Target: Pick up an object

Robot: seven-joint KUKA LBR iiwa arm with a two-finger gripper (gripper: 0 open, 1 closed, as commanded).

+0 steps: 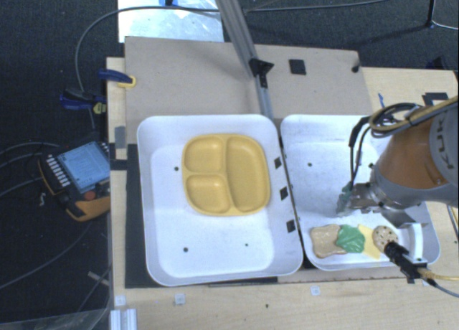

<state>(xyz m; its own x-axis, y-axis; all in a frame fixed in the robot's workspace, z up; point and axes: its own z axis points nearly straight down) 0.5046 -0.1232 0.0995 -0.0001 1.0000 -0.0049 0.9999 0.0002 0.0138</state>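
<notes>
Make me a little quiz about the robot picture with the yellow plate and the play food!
1. True or false: the yellow divided plate lies in the left bin.
2. How many sections does the plate have?
3. Which thing sits between the toast-like piece and the cookie in the right bin?
A. a green leafy piece
B. a red apple
C. a blue cup

Key
1. True.
2. Three.
3. A. The gripper is just above that cluster of food.
</notes>
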